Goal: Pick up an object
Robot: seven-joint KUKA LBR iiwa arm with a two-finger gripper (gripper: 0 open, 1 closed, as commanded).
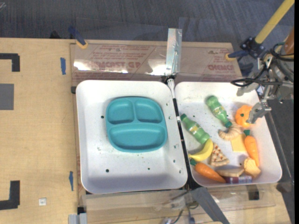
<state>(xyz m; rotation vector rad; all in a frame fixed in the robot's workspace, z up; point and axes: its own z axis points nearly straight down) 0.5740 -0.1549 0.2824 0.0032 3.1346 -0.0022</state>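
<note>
Apparently the arm is working through the approach step of the pick: the pincer [258, 112] is hanging low at the far right edge of the right bin [275, 164], its metal tip sitting right beside the orange round fruit [242, 115], and nothing is showing between its tips, so no object is being carried yet. Whether it is released or clenched cannot be told from this slanted view. The candidates for picking are all lying in the right bin: two green bottles [217, 108], one near the top and one by the divider, a banana [203, 152], a pizza slice [218, 157], a carrot [252, 148] along the right side and another at the bottom, a yellow cheese wedge [238, 144], and a tan knobby piece [230, 133] touching the fruit's lower edge. They are crowding together, so the next move is probably calling for a straight drop onto the round fruit and a firm squeeze, with care that the neighbouring tan piece and carrot are not getting wedged alongside. The left bin [88, 139] is holding a teal divided plate [135, 123] well apart from the action. Both bins are resting on a pale wooden worktop [32, 125] marked with black tape, and grey carpet [117, 3] is stretching beyond it.
</note>
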